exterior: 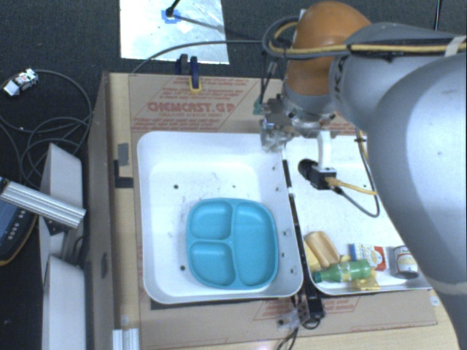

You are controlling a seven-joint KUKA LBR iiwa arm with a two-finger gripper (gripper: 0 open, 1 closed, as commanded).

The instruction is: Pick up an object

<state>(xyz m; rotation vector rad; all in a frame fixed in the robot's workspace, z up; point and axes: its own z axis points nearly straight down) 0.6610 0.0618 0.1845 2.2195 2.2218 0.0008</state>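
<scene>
gripper (pixel 273 138) above left bin (pixel 157 217) far-right corner; jaws state not visible | blue divided plate (pixel 232 242) near front edge; rear floor open | green bottle (pixel 344 272), smooth, in right bin (pixel 343 203)

A divided plate (pixel 233 243) lies in the left bin (pixel 164 162); a bottle (pixel 343 271) in the right bin (pixel 343 210).

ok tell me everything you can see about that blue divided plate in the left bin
The blue plate is a light blue, rounded-square tray, plastic by its look, with three compartments: two smaller ones on its left and one long one on its right. It lies flat and upright on the floor of the left bin, toward the near right corner. The compartments look bare.
</scene>
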